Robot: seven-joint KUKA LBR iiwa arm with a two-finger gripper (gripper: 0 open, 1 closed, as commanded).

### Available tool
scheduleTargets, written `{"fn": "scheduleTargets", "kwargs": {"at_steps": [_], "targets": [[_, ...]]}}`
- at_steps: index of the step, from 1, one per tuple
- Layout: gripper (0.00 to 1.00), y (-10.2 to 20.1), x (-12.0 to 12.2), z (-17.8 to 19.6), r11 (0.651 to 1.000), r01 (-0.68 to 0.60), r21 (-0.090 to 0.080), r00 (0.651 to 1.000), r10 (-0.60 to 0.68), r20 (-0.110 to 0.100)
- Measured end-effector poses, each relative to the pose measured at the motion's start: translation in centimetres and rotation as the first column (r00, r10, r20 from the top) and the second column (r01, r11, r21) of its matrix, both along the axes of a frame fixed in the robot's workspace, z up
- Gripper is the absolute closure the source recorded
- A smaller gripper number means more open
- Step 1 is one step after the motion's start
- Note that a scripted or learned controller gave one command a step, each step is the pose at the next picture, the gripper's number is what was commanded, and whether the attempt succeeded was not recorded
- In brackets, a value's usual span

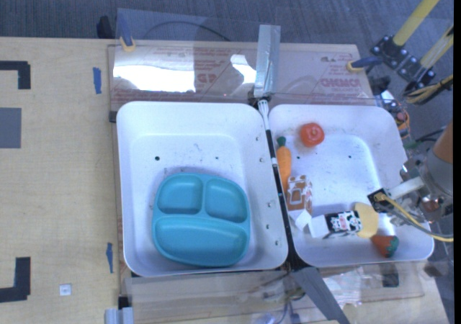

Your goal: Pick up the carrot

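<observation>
Nearest sits a blue divided plate [202, 220] in the left bin [137, 128]; rightward, the carrot [284, 160] lies along the right bin's [338, 117] left wall — green top pointing away from me; a tomato [312, 135] rests beyond; my gripper [416, 193] hovers at the bin's right edge, well apart from the carrot — nothing shows between its parts.

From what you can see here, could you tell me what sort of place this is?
Probably a robotics lab bench for pick-and-place trials. Two white bins, the left bin and the right bin, sit side by side holding toy items such as a carrot and a blue divided plate, with cabling at the right.
</observation>
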State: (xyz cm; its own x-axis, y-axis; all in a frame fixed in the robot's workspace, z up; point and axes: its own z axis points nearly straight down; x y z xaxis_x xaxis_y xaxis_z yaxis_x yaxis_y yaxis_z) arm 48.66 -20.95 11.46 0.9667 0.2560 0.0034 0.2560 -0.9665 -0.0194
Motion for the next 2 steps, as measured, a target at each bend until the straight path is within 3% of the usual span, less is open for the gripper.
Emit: {"fn": "scheduleTargets", "kwargs": {"at_steps": [1,2], "targets": [[1.00,1.3,4.2,-2.8,0.998,0.057,-0.021,0.998,-0.057,0.003],[1.00,-0.2,-0.6,-2.5,1.000,0.004,-0.016,1.000,-0.004,-0.004]]}}
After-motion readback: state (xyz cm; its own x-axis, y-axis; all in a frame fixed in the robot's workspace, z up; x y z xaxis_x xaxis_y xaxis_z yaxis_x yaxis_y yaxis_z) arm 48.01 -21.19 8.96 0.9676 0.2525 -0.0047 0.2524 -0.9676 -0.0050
